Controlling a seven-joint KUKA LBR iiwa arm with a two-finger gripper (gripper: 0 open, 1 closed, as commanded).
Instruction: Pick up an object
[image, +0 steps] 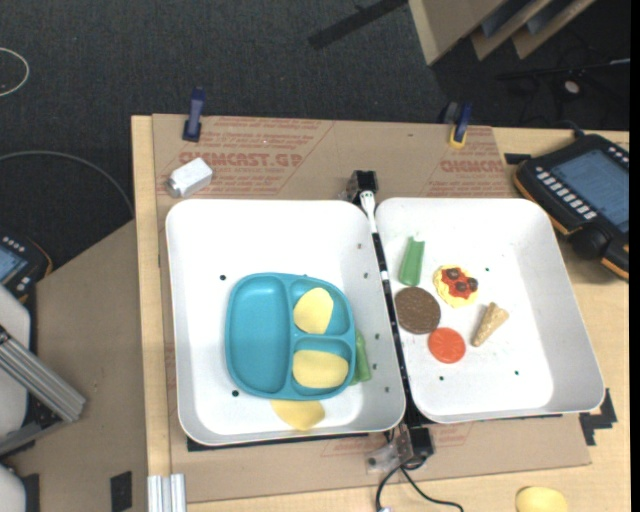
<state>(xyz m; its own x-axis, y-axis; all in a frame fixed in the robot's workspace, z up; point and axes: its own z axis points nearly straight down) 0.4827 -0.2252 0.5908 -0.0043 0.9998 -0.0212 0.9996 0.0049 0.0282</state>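
Gripper state: I could not tell from this view. Task things sat in both bins. In the right bin (560, 290), a green stick (411, 262) lay near the dividing wall, a brown disc (417, 310) just below it, a red disc (447, 346) below that, and a yellow piece with red and dark spots (456, 284) and a tan wedge (489, 324) lay beside them. All were apart or barely touching; too small to be sure. That bin's right half was open floor. In the left bin (180, 300), a blue divided plate (262, 335) held two yellow pieces (313, 310) in its right compartments. Another yellow lump (298, 412) was partly tucked under the plate's near edge, and a green sliver (361, 358) was mostly hidden by its right rim. A black handset (585, 190) was cut off at the right.
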